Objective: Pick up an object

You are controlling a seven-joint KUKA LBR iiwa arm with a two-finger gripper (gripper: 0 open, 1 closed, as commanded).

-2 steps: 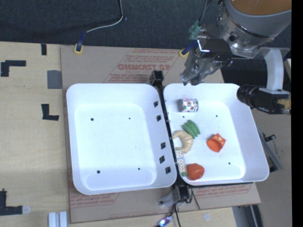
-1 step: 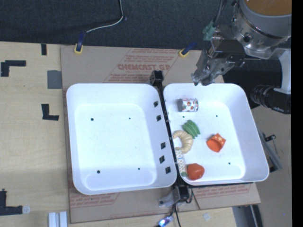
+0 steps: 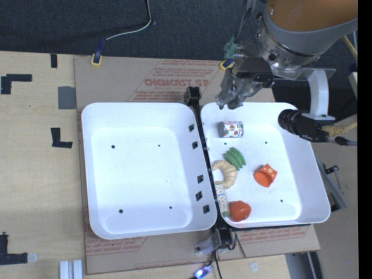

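Note:
My gripper (image 3: 230, 102) hangs over the far edge of the right bin (image 3: 302, 173), near the divider between the bins. Its two dark fingers point down, open, with nothing between them. Just below it in the view lies a small white can with red spots (image 3: 231, 129), on its side. Further toward the front of the same bin are a green leafy piece (image 3: 235, 157), a tan and white curved toy (image 3: 225, 174), an orange block (image 3: 264, 175) and a red rounded item (image 3: 239, 210).
The left bin (image 3: 139, 173) sits beside the right one on a cardboard sheet (image 3: 168, 80). A black cylinder on a white bracket (image 3: 299, 124) overhangs the right bin's far right edge. A cable (image 3: 125, 34) runs behind.

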